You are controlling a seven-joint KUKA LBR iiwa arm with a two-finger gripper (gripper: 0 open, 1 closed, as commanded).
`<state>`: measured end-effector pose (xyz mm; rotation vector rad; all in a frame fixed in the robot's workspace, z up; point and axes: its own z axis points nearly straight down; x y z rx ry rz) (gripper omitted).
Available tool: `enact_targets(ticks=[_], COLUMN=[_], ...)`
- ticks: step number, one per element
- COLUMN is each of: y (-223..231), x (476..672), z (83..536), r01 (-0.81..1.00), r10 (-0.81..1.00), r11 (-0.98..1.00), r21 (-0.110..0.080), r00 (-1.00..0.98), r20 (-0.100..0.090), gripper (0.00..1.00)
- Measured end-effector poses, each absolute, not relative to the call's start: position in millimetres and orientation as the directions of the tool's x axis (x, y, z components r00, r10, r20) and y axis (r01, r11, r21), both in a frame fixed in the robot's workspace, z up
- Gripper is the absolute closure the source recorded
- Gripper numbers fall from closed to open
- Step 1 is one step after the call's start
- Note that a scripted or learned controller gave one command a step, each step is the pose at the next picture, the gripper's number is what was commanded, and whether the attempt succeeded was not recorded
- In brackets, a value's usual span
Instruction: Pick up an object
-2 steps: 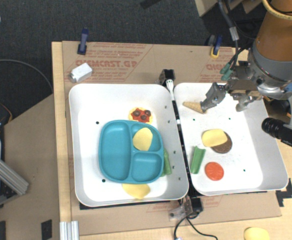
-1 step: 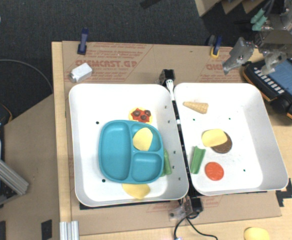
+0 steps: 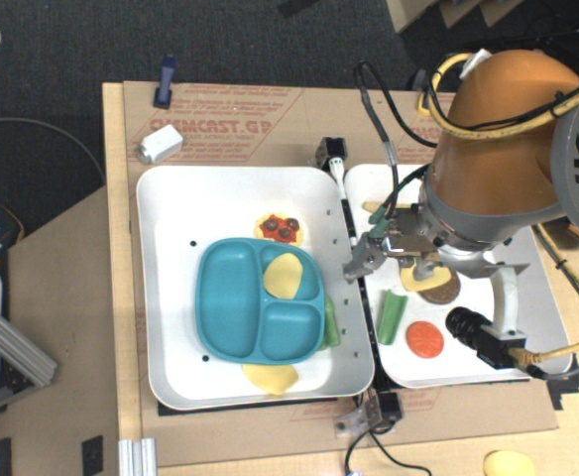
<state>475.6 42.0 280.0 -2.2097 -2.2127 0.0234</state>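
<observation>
Standing here watching, and the pick isn't done yet as far as I can tell: nothing is hanging off the arm (image 3: 498, 137), everything is sitting in the bins. The arm is hovering over the right bin (image 3: 542, 296), its gripper (image 3: 423, 266) right above a brown round thing (image 3: 436, 288) that's poking out from under it. Whether the fingers are apart or together, I can't tell, the wrist is blocking them. So grabbing and lifting are both left.

Count, taking the teal tray (image 3: 255, 300) in the left bin (image 3: 166, 266) as the landmark:
- one yellow piece (image 3: 283, 276) on it
- one yellow piece (image 3: 270, 377) at its near edge
- one red-topped item (image 3: 280, 229) just behind it
- one green stick (image 3: 392, 317) and one orange disc (image 3: 426, 339) to its right, in the other bin
</observation>
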Motion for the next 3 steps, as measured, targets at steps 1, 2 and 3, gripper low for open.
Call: enact_targets(ticks=[1,2,3], y=[-11,-83,-10], x=[480.6,479.4,477.3], z=[433,543,305], r01=[1.000,1.000,1.000], r10=[1.000,1.000,1.000], r11=[-0.005,-0.008,0.003], r21=[0.020,0.017,-0.018], r00=[0.005,0.008,-0.003], r20=[-0.001,-0.004,0.002], gripper=[0.00,0.00,0.00])
